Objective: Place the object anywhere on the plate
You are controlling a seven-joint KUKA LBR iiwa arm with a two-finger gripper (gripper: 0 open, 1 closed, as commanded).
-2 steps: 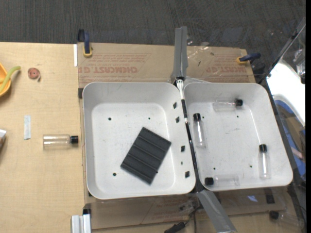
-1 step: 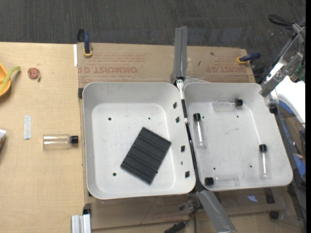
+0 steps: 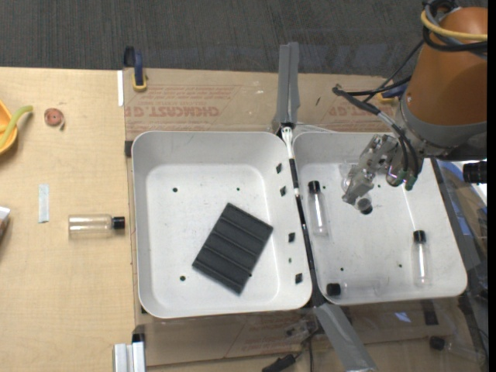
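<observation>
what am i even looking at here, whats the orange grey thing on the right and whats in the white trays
One camera looks down at a slant on a workbench. The orange and grey thing is a robot arm reaching in from the right; its pincer hangs over the right white bin. That bin holds two small clear vials, one near its left wall and one near its right side. The left bin holds a dark ribbed plate. Another vial lies on the bench outside. I see nothing held.
</observation>
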